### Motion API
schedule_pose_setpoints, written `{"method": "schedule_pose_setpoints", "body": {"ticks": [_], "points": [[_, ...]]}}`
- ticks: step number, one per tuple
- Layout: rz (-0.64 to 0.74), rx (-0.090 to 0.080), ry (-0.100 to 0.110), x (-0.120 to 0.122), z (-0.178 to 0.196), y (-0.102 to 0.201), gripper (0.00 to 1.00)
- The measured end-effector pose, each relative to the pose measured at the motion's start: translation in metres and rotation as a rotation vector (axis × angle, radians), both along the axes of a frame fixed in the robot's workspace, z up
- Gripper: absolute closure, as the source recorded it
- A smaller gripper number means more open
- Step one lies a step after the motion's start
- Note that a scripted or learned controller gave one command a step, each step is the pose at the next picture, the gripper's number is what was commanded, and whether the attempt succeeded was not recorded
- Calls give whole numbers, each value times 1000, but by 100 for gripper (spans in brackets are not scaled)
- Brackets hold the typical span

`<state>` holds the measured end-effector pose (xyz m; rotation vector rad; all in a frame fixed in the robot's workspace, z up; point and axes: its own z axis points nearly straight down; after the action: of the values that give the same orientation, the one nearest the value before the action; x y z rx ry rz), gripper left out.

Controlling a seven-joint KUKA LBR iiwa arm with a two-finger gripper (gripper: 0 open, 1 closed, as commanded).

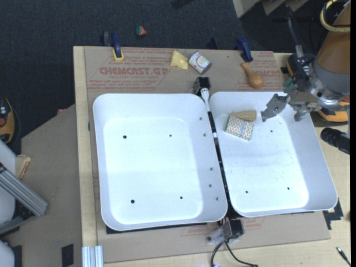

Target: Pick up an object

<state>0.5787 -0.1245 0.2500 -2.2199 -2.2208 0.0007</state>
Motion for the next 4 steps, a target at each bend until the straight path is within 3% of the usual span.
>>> {"method": "schedule_pose_setpoints", "body": {"ticks": [1, 2, 3, 4], "points": [[1, -1, -3, 1, 11, 0, 100], [-6, -7, -12, -18, 97, -57, 100], [-4, -12, -23, -29, 297, -102, 100], [0, -7, -9, -27, 297, -100, 100]]}}
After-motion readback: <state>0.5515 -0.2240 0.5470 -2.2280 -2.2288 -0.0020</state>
